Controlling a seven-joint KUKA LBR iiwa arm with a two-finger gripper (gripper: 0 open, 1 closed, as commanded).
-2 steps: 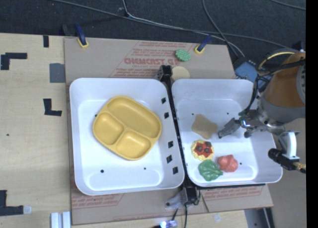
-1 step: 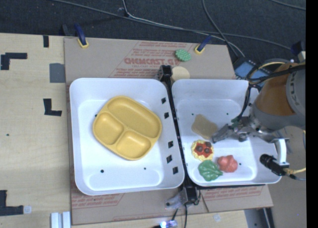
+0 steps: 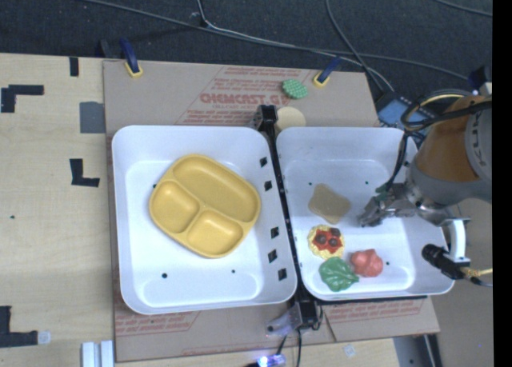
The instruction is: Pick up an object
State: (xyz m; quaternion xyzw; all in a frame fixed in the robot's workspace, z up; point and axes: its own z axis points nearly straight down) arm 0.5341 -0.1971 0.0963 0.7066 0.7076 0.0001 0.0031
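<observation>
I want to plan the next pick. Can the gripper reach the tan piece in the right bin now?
Probably yes. The gripper sits low in the right bin, beside the tan piece, with bare white floor between them.

Even, fairly bright overhead light; the white bins (image 3: 192, 137) glare mildly, washing out their rims. Shadows are soft and short. The whole frame is slightly soft and grainy, especially the dark floor above the bins.
</observation>
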